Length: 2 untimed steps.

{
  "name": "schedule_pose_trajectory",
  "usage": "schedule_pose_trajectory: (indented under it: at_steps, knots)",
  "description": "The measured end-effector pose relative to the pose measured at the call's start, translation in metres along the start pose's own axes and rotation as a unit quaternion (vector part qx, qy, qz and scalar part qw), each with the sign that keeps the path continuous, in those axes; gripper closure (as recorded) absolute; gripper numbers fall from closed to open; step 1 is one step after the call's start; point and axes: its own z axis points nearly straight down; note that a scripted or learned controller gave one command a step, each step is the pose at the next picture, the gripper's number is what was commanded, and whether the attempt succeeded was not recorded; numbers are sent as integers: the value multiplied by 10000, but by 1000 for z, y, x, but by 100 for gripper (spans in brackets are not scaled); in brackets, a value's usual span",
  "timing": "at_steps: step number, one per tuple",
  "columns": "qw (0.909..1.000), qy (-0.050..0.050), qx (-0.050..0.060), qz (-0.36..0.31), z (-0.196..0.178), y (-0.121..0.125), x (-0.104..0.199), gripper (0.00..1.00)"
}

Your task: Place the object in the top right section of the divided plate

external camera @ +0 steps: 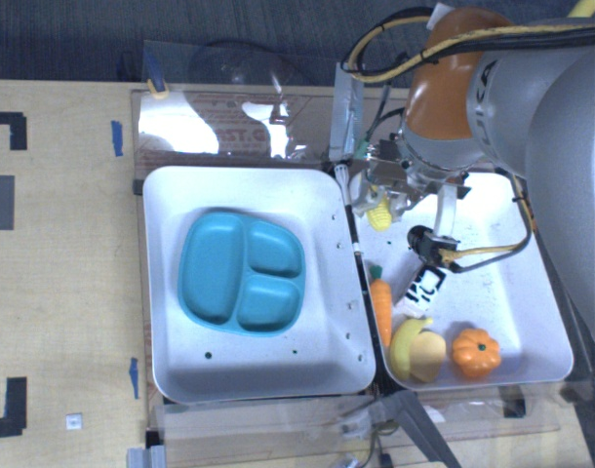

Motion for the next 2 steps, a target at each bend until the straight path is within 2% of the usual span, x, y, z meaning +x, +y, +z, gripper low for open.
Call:
schedule_pose_trajectory:
  at_steps: [1,2]
  knots:
    - [9965,9,20,-841,14,-81,51,100]
    - [9598,-3,-14,-2807,13,22,30,100]
